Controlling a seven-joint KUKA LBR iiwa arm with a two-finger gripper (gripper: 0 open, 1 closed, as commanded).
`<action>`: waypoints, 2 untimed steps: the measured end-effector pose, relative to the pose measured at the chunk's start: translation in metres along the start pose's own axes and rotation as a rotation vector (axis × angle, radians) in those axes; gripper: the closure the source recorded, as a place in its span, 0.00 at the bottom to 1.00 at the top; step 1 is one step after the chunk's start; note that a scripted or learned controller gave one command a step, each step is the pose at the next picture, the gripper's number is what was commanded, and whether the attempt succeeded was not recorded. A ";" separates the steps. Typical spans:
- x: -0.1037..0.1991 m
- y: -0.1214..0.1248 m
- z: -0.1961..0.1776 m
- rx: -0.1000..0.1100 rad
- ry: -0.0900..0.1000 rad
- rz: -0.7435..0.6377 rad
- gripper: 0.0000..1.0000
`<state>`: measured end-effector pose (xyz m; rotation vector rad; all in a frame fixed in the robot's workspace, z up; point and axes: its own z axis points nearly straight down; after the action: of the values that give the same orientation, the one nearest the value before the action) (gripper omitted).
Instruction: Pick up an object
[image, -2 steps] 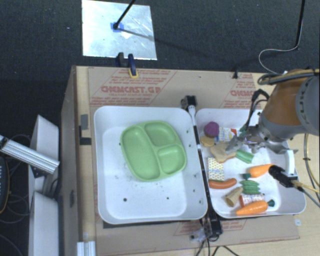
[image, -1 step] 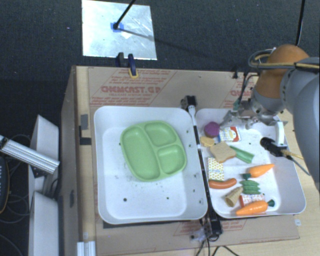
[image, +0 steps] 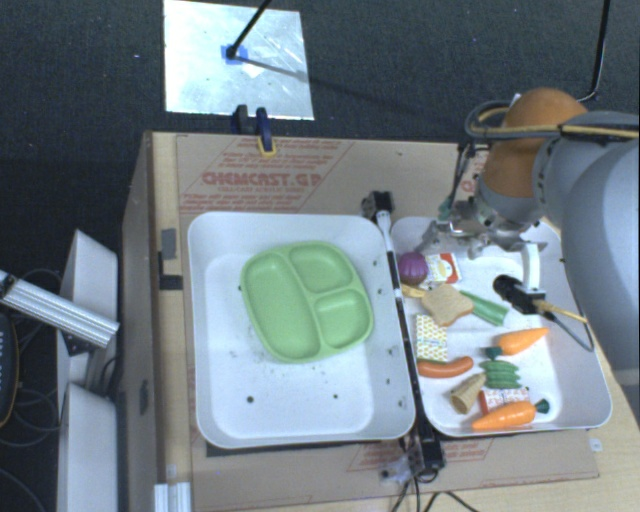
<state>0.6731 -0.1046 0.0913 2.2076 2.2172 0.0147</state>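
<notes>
Dark carpet (image: 80, 120) spread behind the worktop (image: 300, 170), with a silvery sheet (image: 235, 60) lying on it at the far side. Brown board printed in red covered the worktop, and two white bins sat on it side by side, their inner rims touching.

A green plate (image: 305, 300) with three compartments lay in the middle of the left bin (image: 215, 330), turned at a slant to its walls.

All the loose things lay in the right bin (image: 585, 385). A purple onion (image: 412, 266) sat near its far left corner, just beside a red and white packet (image: 443, 268). Nearer the camera lay a slice of toast (image: 447, 303), with a green strip (image: 487, 308) at its right. A checked yellow card (image: 431, 338) lay below the toast against the left wall, and a sausage (image: 445, 367) below that. One carrot (image: 520, 340) lay toward the right, a green pod (image: 500, 373) under it, a cone (image: 465, 392) beside the pod, and a second carrot (image: 503, 415) along the near wall.

From the right, the grey arm (image: 590, 190) with its orange band reached in over the far end of that bin. Its pincer (image: 447, 238) hung at the far left corner, just above the packet and close to the onion. Whether it was wide or narrow could not be told from this slant, nor whether it touched either thing.
</notes>
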 end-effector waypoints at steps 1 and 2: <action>0.000 0.002 -0.012 -0.005 -0.001 -0.003 1.00; 0.000 0.002 -0.012 -0.005 -0.001 -0.003 0.00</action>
<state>0.6746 -0.1046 0.1032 2.2019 2.2178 0.0191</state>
